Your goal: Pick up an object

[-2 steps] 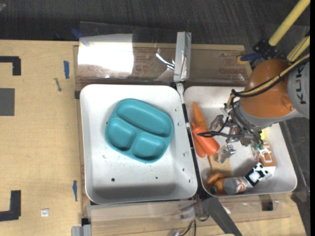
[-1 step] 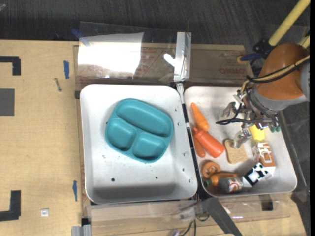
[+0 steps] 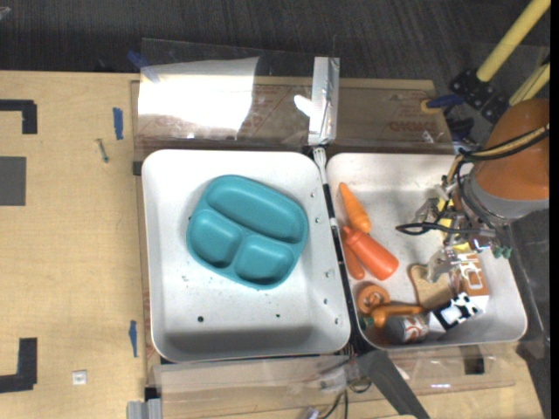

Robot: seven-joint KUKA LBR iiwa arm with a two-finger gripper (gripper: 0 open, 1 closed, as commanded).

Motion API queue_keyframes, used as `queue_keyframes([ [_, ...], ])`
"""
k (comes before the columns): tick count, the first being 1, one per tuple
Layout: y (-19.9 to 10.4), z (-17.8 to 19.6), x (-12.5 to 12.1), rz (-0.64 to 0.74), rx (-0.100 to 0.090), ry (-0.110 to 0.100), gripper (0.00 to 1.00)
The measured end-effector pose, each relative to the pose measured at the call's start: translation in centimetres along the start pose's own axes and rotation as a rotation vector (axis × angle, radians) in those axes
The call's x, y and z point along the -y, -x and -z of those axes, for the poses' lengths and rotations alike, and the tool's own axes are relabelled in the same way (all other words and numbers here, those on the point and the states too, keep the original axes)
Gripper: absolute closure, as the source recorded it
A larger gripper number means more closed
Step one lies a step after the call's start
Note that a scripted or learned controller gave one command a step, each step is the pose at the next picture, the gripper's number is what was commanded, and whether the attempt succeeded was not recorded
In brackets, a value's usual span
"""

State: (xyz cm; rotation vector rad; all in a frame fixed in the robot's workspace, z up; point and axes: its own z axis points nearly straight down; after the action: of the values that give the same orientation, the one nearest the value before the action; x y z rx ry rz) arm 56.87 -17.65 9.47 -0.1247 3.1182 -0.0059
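Grey arm with orange band reached in from the right, wrist pointed downward, hand hung low amid loose cables, its grip hidden by wiring

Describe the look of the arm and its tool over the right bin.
The arm enters from the right as a rounded body with a broad orange band above a grey wrist section. Below it, the tool is a cluttered metal assembly with thin black cables looping out to its left and small yellow, green and red bits of wiring. Its finer details are too small to make out.
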Motion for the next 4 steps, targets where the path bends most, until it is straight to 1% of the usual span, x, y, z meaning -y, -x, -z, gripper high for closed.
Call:
queue_keyframes([
  [1,-6.6,0.2,-0.9,-0.207,0.011,-0.005,0.0],
  [2,-1.8,0.0,-1.6,-0.245,-0.003,-0.002,0.0],
  [3,-1.6,1.1,-1.7,-0.243,0.002,-0.003,1.0],
  [4,5.1,11.0,-3.3,-0.356,-0.006,0.001,1.0],
])
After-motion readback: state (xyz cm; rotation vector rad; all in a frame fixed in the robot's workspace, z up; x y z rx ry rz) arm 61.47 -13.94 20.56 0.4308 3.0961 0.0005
